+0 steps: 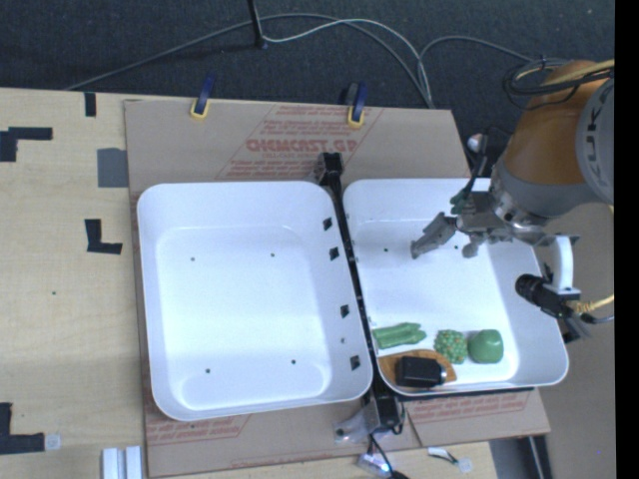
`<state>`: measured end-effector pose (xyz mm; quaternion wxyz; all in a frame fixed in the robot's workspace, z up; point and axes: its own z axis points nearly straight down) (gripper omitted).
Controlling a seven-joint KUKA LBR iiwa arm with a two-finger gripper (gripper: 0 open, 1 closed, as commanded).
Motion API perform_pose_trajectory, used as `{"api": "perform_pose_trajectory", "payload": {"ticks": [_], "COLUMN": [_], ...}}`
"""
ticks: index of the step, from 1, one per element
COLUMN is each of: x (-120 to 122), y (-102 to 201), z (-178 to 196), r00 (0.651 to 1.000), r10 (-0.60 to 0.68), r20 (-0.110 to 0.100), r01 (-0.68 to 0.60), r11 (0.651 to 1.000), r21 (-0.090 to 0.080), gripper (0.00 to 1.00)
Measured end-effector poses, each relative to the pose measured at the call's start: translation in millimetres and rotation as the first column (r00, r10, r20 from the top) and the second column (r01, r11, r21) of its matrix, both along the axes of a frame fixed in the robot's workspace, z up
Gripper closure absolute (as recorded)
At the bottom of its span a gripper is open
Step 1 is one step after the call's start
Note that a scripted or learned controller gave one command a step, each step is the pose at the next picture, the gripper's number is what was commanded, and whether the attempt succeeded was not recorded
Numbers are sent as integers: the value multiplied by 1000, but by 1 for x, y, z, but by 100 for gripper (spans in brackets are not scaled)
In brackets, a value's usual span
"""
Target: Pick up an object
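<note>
Pincer (446,234): hangs over the upper middle of the right bin; 2 grey fingers spread open, nothing between them, pointing down-left. Its wrist is partly masked by the arm's own housing.

Arm (554,153): grey with an orange band, enters from the right; cut off by the frame edge.

Cardboard sheet (290,138): lies under both bins, red print on it too faint to read in full.

Left bin (160,218): white, shallow, left of the black divider.

Right bin (539,367): white, shallow, holds 4 items, all grouped along its near edge, well apart from the pincer.

Long green piece (399,334): long axis roughly left-right, right end tilted slightly up; just above the black block.

Black block (419,371): rests on an orange piece (447,372), which it mostly hides.

Green rounded piece (486,346): just right of the bumpy one.

Bumpy green piece (451,344): shape hard to make out.
</note>
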<state>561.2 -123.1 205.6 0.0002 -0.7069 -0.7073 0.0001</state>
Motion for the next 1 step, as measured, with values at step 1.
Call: {"api": "perform_pose_trajectory", "payload": {"ticks": [1], "x": [1], "y": [-7], "z": [-46], "r00": [1000], "r10": [-1], "r20": [-4], "r01": [1], "r11": [1000], "r21": [0], "gripper": [0]}}
